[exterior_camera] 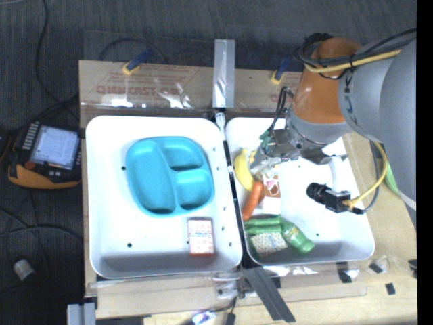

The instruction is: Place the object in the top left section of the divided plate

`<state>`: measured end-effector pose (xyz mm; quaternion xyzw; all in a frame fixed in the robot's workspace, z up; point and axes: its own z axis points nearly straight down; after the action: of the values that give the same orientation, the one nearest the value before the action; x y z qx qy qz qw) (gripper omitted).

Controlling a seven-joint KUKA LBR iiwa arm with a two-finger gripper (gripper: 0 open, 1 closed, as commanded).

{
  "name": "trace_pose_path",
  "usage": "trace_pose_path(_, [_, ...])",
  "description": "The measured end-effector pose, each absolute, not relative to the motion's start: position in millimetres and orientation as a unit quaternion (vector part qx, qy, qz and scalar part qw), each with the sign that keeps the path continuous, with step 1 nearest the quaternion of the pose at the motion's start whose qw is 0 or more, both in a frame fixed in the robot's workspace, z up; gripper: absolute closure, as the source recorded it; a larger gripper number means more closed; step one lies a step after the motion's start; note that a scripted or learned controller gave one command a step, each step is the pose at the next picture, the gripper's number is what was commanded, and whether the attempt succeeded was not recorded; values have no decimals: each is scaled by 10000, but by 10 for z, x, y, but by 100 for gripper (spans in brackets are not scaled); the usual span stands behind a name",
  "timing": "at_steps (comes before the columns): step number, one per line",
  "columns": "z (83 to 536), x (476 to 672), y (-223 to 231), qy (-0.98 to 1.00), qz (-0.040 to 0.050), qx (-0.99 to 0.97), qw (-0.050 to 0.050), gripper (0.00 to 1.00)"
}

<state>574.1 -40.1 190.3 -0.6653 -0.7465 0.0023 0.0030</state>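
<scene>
**Arm low over the right bin, plate waiting in the left**

Far left, off the bench, a handheld pendant (46,153) with a lit screen lies on the dark carpet, cables trailing around it. The bench itself is a brown board with a clear plastic sheet (145,90) taped along its back edge and two yellow-and-blue clamps (136,61) gripping that edge.

The left bin (101,249) holds the blue divided plate (169,175), set a little aslant near the bin's middle, with one long section on its left side and two smaller ones on its right. All three sections look bare. Near the front of this bin, apart from the plate, lies a small box (200,235) with a red-and-white label.

A silver strip (224,73) runs down to the wall between the bins.

The right bin (352,239) is crowded along its left wall (that is where everything bunches up). A banana (241,169) lies against the wall, a carrot (252,200) slants just below it, and a small red-and-white packet (272,187) sits beside the carrot. Toward the front corner lie a green item (262,223), a mesh-wrapped pack (265,242) and a green bottle (298,238), all close together.

The gripper (266,160) hangs just over the banana and packet, near the bin's back left. Its fingers are lost among the clutter, so whether they are spread or pinching anything cannot be told. Behind it rise the orange band (325,93) and the grey arm (389,80), with a black fitting (323,195) on a yellow cable over the bin floor.
</scene>
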Motion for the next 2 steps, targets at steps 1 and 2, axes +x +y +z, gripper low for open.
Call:
trace_pose_path(1, [1822, 5948, 431, -7216, 19, -6923, 13, 100])
trace_pose_path(2, [1831, 6540, -181, -7508, 30, -6605, -11, 100])
